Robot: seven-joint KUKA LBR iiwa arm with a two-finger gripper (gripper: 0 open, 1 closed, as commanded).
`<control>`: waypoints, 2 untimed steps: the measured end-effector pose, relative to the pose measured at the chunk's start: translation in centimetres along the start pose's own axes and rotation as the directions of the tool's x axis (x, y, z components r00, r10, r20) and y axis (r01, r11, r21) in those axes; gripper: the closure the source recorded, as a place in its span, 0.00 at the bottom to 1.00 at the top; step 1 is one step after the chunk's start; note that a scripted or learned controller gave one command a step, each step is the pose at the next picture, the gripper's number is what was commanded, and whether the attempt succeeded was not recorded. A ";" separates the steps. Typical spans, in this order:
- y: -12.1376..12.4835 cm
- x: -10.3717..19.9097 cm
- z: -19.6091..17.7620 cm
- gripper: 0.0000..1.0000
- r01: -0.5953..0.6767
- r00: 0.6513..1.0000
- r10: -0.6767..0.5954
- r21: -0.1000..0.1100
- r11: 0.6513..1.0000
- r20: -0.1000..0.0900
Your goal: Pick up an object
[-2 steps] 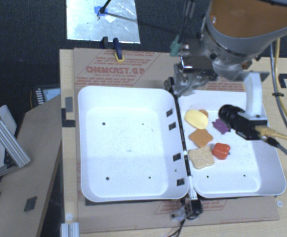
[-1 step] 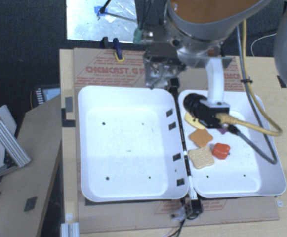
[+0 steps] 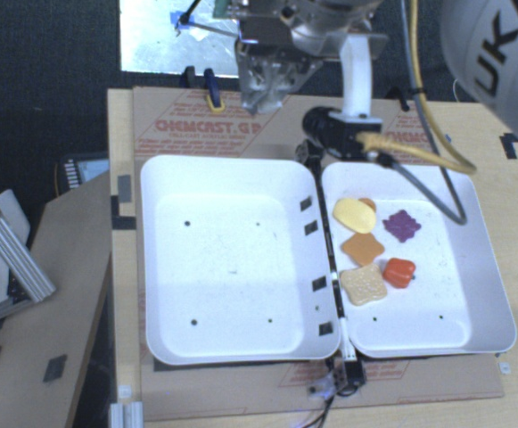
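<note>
Five small objects (image 3: 374, 248) clustered in right bin (image 3: 472, 319), left bin (image 3: 165, 328) beside it, gripper (image 3: 263, 83) raised beyond the bins, grip state unclear.

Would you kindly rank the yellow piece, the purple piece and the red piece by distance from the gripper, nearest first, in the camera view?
From the gripper:
1. Yellow piece, at the top of the cluster in the right bin.
2. Purple piece, to its right.
3. Red piece, lower in the bin.
</note>
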State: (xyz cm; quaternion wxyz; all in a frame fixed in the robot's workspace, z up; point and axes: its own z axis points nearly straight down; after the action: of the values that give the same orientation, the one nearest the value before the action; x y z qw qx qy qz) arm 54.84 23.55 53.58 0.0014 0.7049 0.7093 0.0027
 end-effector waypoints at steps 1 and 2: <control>-6.2 -0.1 0.1 1.00 -0.001 1.000 0.001 0.007 1.000 0.001; -6.0 -0.1 0.0 0.00 -0.001 1.000 0.001 0.005 1.000 0.001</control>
State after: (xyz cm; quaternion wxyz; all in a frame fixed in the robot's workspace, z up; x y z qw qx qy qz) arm 48.82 23.42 53.50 -0.0001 0.7054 0.7088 0.0009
